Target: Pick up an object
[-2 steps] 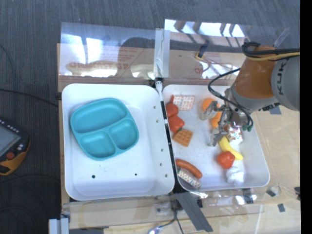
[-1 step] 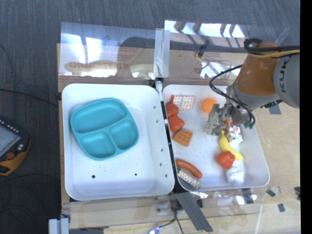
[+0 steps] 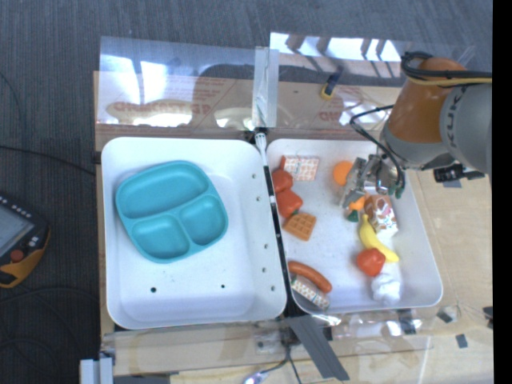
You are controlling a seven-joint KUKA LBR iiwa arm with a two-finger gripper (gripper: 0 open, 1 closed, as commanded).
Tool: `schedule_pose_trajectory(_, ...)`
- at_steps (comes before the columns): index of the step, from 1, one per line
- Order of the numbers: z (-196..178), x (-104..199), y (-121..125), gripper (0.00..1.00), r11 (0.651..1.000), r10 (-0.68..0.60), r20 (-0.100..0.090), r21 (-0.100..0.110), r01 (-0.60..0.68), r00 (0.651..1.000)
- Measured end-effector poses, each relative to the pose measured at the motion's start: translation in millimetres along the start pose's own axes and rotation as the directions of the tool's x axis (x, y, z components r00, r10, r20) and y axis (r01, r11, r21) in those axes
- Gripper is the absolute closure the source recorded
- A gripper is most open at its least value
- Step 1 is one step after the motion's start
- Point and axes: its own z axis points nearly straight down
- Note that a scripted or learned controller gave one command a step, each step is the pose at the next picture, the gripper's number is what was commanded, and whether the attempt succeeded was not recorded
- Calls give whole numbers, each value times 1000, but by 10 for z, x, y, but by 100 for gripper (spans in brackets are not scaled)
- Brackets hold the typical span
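Gripper sits low in the right bin, just above the banana w/ small orange ball to its left; can't tell its grip.

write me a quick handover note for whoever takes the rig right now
End effector: low in the right bin, among the toy food near the banana; finger state cannot be told.
Things: waffle, hot dog and red pepper lie in the right bin; blue divided plate sits in the left bin.
Done: nothing visibly lifted.
Left: grasp one object and raise it.
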Motion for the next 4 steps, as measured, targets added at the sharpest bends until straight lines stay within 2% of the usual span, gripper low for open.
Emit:
schedule_pose_trajectory(1, -1685, 111, 224, 100, 945, 327, -2, 5, -327, 945)
schedule_pose_trajectory(2, -559, 25, 625, 100, 858, 513, -6, 7, -513, 858)
schedule_pose_trajectory(3, -1375, 461, 1495, 100, 767, 641, -4, 7, -641, 767)
schedule_pose_trajectory(4, -1957, 46, 666, 100, 724, 690, 0, 7, -690, 724)
